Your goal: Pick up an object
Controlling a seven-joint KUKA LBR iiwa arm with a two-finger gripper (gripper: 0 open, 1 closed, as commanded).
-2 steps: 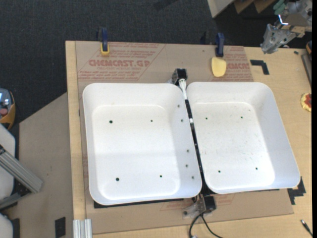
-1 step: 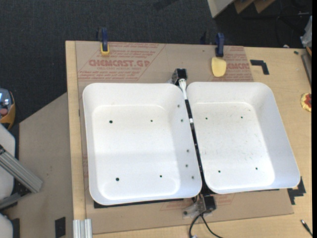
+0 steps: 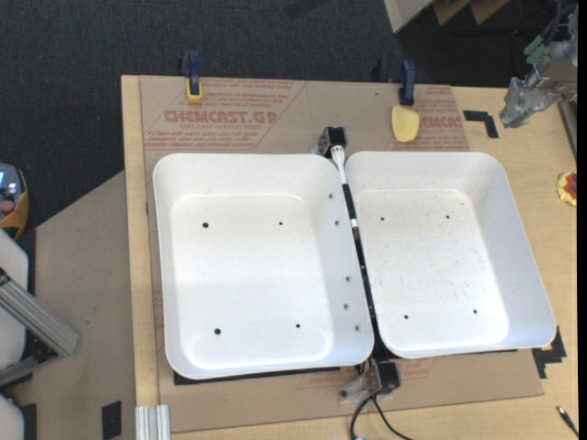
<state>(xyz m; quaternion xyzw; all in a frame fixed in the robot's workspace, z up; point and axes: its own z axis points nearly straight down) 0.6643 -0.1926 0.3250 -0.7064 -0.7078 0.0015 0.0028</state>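
Two shallow white bins lie side by side on a brown board [image 3: 275, 108]. The left bin [image 3: 163, 246] and the right bin [image 3: 525, 246] each have a few small dark dots on the floor. The right bin's floor also carries fine dark specks. A pale yellow piece [image 3: 404, 123] rests on the board just behind the right bin, under a blue clamp [image 3: 406, 79].
A black strip with a white cable [image 3: 353, 236] runs between the bins, from a connector at the back [image 3: 332, 139] to a plug at the front [image 3: 378, 379]. A second blue clamp [image 3: 192, 70] holds the board's back left. Grey metal hardware [image 3: 537, 85] stands at the top right.
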